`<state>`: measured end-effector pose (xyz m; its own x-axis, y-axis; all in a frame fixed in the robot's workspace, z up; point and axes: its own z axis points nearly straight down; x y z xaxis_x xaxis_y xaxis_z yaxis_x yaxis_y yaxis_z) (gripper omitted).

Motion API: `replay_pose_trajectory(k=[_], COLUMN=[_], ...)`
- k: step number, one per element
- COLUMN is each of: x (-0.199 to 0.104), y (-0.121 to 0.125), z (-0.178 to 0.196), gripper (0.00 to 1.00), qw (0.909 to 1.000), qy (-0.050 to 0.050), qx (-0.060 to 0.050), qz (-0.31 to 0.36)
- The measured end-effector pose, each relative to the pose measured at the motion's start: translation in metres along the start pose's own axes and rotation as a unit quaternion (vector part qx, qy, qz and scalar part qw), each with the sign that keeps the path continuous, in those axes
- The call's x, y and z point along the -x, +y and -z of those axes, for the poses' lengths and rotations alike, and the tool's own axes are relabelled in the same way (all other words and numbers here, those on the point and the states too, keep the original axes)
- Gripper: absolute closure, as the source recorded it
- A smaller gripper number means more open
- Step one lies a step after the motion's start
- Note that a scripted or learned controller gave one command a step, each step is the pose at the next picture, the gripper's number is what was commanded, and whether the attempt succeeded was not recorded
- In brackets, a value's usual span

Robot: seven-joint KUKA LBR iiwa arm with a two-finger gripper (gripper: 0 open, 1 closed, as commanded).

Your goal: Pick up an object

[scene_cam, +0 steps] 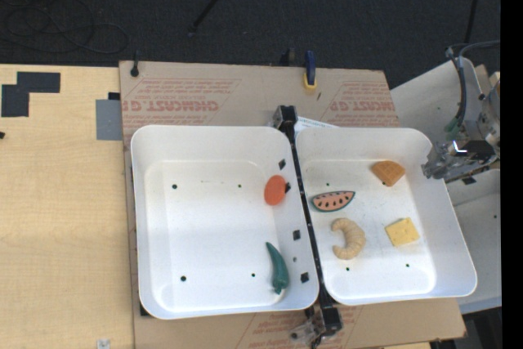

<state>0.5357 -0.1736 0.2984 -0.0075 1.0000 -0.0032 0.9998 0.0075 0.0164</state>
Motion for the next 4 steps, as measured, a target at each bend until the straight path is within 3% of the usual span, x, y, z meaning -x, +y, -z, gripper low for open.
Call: replay_pose_trajectory(k=[1, 2, 3, 4], x=[0.02, -0.064, -0.052, -0.024], y=[0.002, -0.036, -0.058, -0.059], z=[0.007, -0.094, 0.057, 0.068], gripper=[1.0, 1.0, 1.0, 1.0], qw=[1.0, 0.9999, 1.0, 1.0], qy=[0.001, 0.005, 0.0, 0.001], qx=[-0.008, -0.016, -0.001, -0.008], qz=[-0.004, -0.001, -0.004, -0.005])
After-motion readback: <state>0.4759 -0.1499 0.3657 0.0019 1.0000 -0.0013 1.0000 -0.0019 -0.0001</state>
